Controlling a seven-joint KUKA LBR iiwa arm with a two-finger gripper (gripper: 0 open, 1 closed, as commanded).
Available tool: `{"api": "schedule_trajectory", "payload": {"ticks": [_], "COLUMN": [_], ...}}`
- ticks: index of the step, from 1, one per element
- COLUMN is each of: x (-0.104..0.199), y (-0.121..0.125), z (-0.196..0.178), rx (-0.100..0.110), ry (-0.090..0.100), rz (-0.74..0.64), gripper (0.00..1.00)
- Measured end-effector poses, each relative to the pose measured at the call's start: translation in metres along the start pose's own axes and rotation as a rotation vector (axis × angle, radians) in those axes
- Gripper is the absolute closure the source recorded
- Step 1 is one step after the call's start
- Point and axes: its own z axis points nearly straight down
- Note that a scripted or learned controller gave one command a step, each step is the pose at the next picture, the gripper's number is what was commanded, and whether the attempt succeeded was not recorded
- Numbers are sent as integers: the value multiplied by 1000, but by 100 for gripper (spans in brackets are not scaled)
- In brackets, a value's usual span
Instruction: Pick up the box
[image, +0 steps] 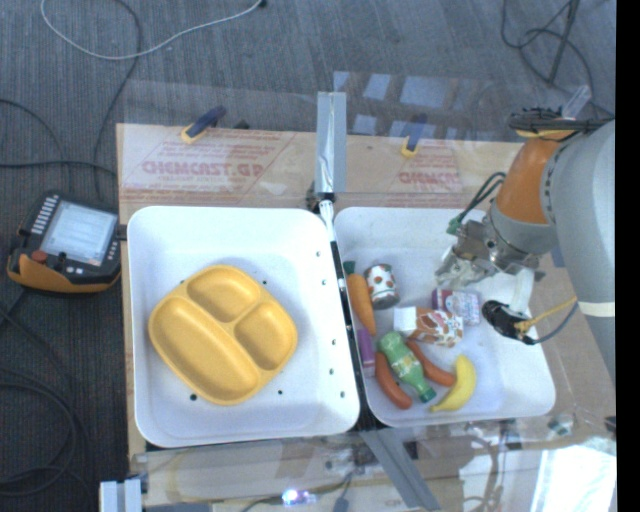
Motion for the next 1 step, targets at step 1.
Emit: {"api": "schedule_trajectory", "payload": {"ticks": [1], "x": [-1], "y": [0], "z": [0], "rx": [0], "ry": [-2], "rz": [0], "gripper": [0]}}
